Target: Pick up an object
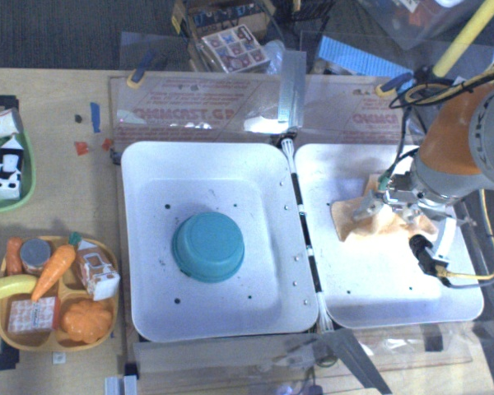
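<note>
In the right bin, gripper is down on a crumpled tan cloth, which lies at the bin's middle; cannot tell from this angle whether it grips the cloth. Orange-banded arm enters from the right. Left bin: upturned teal bowl at centre.

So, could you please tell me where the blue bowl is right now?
The blue bowl sits upside down near the middle of the left bin, well apart from the gripper, which is over the right bin.
</note>
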`<state>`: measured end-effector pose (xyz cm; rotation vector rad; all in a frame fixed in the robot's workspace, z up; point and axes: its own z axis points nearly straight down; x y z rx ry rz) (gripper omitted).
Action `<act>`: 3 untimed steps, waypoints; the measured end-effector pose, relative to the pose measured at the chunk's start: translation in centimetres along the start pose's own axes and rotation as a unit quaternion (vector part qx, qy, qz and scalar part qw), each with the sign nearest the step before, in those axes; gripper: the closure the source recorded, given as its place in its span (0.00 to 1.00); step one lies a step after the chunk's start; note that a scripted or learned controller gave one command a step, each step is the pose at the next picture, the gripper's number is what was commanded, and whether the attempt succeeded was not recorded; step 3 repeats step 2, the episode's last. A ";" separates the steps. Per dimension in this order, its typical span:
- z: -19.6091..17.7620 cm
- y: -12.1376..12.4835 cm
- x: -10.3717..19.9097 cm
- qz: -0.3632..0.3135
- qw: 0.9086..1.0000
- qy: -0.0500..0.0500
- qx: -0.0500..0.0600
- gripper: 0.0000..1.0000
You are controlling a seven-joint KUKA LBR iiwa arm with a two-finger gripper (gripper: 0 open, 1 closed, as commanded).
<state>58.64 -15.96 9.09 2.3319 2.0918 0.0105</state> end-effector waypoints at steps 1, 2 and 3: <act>-1.1 0.0 -0.3 0.002 1.000 -0.002 -0.002 1.00; -9.3 -0.5 7.2 -0.162 0.987 0.001 0.005 1.00; -9.3 -0.5 7.2 -0.162 0.987 0.001 0.005 1.00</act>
